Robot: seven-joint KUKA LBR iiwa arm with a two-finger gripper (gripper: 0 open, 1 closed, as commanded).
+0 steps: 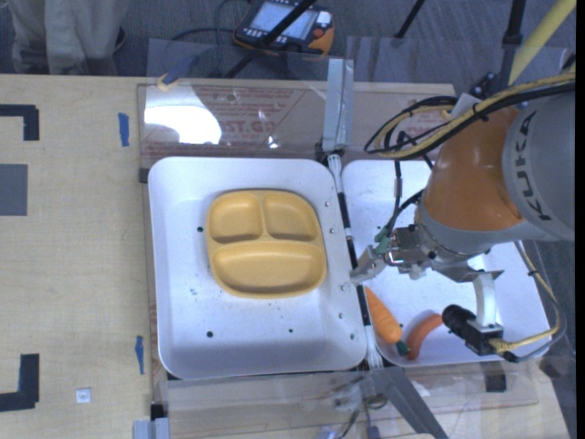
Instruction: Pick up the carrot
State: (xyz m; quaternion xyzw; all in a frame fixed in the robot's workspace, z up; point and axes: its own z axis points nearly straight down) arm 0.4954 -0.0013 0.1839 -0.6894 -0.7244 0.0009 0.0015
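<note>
1. Gripper (377,256) location: my gripper hung over the left part of the shallow white right-hand bin (402,186), close to the wall that this bin shared with its neighbour.
2. Gripper state: I could not tell whether it was open or closed, because the slanted overhead view did not resolve it.
3. Arm: my grey arm with its orange band (466,181) reached in from the view's right and covered much of the middle of the right-hand bin.
4. Task item: the orange tapered carrot (382,316) lay on the floor of the right-hand bin, in its front left corner. It lay at a slant along the left wall. It was near my gripper, on the front side of it, and apart from it.
5. Adjacent item: a reddish-orange curved piece (420,333) lay just beside the carrot, on the carrot's right in the view, near the front wall. I could not tell whether the two touched.
6. Left-hand bin: the shallow white left-hand bin (183,318) held a yellow plastic divided plate (265,245) with three compartments. The plate sat upright near the middle of that bin, well apart from the carrot.
7. Surroundings: both bins stood on the pale wooden bench (64,273). A black handheld device with a screen (279,26) lay beyond the bins at the top of the view.
</note>
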